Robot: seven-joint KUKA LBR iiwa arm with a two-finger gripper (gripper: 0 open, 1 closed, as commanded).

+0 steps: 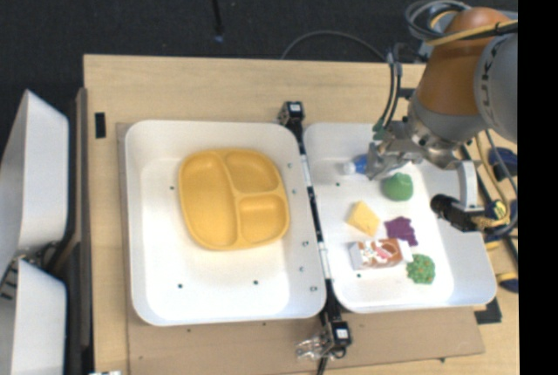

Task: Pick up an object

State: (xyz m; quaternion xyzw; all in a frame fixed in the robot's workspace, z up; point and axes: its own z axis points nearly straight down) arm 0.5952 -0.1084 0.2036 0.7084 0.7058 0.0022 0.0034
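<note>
Our claw hovers in the right white bin; we cannot tell its opening or hold, and the round green plastic lump lies just beside it, toward the near-right

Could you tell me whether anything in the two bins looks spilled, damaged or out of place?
Nothing stands out. The yellow divided tray lies flat in the left bin, slightly turned. The right bin holds small toys lying loose and apart, none over the rim.
</note>
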